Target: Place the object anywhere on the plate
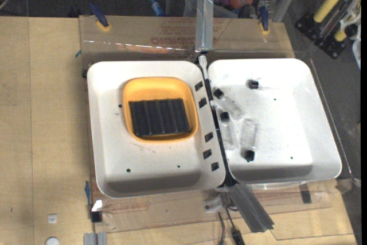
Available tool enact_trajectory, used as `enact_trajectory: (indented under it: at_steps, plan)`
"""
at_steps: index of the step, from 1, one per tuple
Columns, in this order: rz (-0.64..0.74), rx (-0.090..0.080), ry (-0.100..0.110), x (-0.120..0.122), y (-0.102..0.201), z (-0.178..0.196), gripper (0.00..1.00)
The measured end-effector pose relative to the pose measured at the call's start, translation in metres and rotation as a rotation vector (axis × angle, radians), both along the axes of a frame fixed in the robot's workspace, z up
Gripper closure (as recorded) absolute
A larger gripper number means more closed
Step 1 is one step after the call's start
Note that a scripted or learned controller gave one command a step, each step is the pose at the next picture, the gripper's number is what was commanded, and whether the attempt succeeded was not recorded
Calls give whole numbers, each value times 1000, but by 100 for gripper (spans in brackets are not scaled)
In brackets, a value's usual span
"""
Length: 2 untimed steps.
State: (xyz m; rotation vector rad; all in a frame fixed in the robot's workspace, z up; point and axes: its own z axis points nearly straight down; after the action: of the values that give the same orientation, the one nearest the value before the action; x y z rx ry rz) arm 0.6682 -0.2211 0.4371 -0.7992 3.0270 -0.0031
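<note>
A: Starting at the gripper, is it open, closed, or carrying something?

B: I cannot tell, and I won't guess at a hold.

A: Where is the object, then?

B: A dark ridged block (159, 116) lies flat inside the orange plate (157, 85), which sits in the left bin (109, 169).

A: So which step is this?

B: If the block is the object, placing looks done, I'd judge. The next move would only be to keep clear of it.

A: And the right bin (287, 100)?

B: Small clear pieces (248, 133) with black caps are scattered near the divider. If one of those is meant, it needs a fresh pick and a carry across to the plate.
</note>
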Motion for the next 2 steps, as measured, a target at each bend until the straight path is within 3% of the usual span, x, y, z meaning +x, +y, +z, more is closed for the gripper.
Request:
enact_trajectory:
  at_steps: [1, 2]
  plan:
    - [388, -2, 1, 0, 0, 0, 100]
    - [689, -2, 4, -1, 0, -1, 100]
